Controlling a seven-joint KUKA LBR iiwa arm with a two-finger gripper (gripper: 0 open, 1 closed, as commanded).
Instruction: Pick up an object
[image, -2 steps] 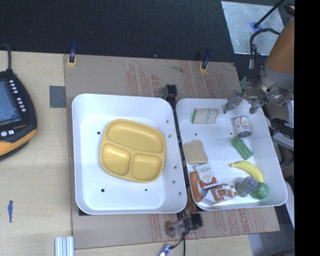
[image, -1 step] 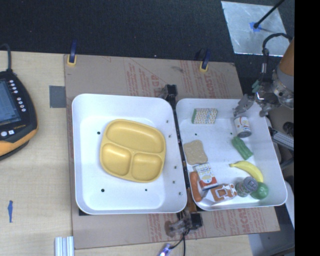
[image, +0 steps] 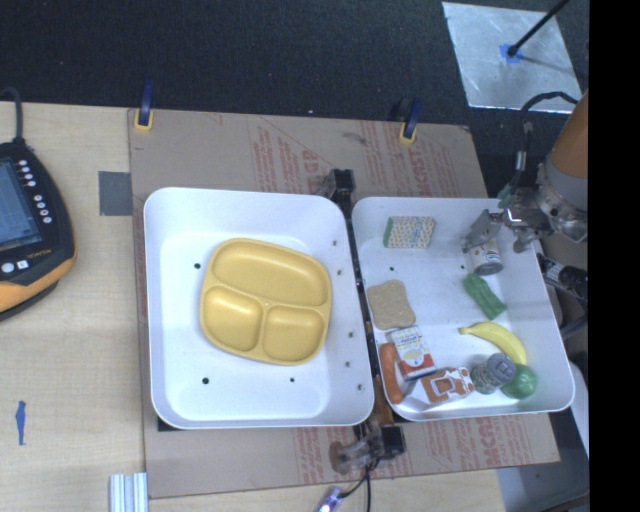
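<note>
Camera view looks down on a surface (image: 80, 400) with two white bins side by side. Left bin (image: 170, 390) holds a yellow divided plate (image: 266, 299), lying flat near its middle. Right bin (image: 548, 400) holds the small things: a patterned sponge (image: 410, 232) near the far rim, a tan slab (image: 390, 303) by the left wall, a small carton (image: 411, 349) just below it, an orange carrot (image: 389, 372) along the left wall, and a red and white pack (image: 446, 385) at the near rim. A green stick (image: 485, 296) lies right of centre, a banana (image: 496, 340) just below it, and a grey disc (image: 491, 373) and a green ball (image: 522, 381) sit in the near right corner, touching or nearly so.

The arm (image: 568, 150) reaches in from the right, its jaws (image: 483, 240) low over the far right part of the right bin. A small silver can (image: 488, 263) sits right under them; I cannot tell whether they are wide, narrow, or closed on it.

A black and orange pendant (image: 25, 232) lies at the surface's left edge.
</note>
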